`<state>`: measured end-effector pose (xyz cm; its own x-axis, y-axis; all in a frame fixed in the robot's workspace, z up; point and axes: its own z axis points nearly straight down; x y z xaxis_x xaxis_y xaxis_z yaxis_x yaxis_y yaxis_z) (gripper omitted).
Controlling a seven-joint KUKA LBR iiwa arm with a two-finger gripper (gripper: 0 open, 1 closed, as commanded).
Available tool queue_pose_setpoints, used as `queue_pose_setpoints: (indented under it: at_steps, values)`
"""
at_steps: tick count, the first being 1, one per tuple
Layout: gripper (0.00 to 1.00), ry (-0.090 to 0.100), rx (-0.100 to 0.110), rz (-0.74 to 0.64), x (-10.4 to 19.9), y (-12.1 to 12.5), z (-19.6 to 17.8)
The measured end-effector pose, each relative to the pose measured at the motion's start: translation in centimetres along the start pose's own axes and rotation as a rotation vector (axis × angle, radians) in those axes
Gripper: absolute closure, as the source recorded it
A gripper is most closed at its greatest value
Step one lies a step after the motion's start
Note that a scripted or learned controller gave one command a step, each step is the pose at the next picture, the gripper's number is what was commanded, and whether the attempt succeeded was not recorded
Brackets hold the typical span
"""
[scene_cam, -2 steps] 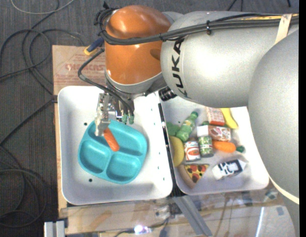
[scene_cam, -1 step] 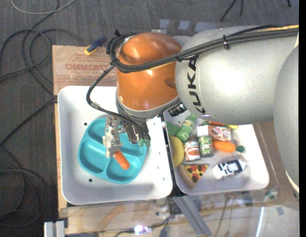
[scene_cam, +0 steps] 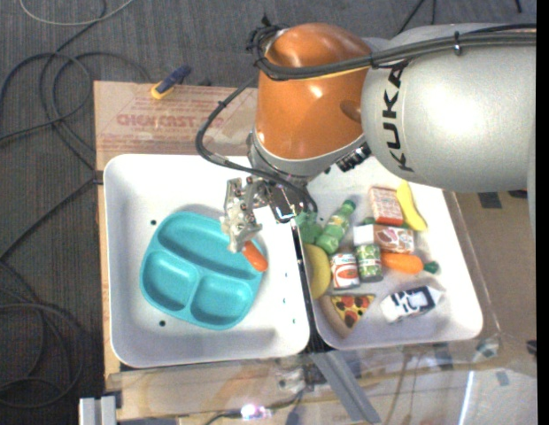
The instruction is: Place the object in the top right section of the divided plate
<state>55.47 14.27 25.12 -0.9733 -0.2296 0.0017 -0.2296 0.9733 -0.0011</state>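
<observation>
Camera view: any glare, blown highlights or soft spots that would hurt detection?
Camera view: bright sheen on the orange band and the grey arm shell; both white bins sit near clipping; the hand casts a shadow onto the teal divided plate; small items in the right-hand bin look soft, labels unreadable.
</observation>
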Motion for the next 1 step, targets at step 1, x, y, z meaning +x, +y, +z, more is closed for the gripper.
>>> queue_pose_setpoints:
  at_steps: [1]
  values:
    - [1.00, 0.001, -0.005, -0.377, 1.08, 8.90, 1.96]
